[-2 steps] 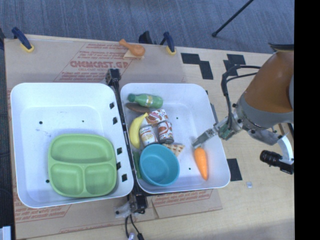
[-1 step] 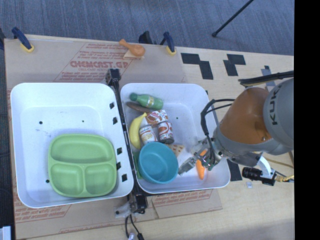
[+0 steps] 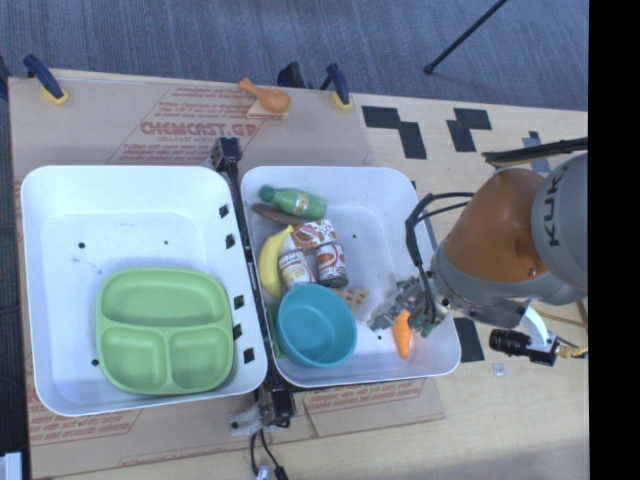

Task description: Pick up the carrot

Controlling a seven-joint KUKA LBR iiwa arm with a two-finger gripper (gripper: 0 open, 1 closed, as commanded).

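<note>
The carrot [image 3: 402, 336] is small and orange with a green top, standing nearly upright at the front right corner of the right bin [image 3: 425, 203]. My gripper [image 3: 403, 310] sits directly over the carrot's upper end, and its fingers look closed around the carrot's top. The arm's orange band and grey wrist hang over the bin's right rim.
The right bin also holds a blue bowl [image 3: 316, 324], a banana [image 3: 271, 261], two small cans [image 3: 318, 251], a green bottle [image 3: 294, 202] and a brown utensil. A green divided plate [image 3: 165, 330] lies in the left bin [image 3: 60, 208]. A wooden spoon [image 3: 265, 95] rests behind the bins.
</note>
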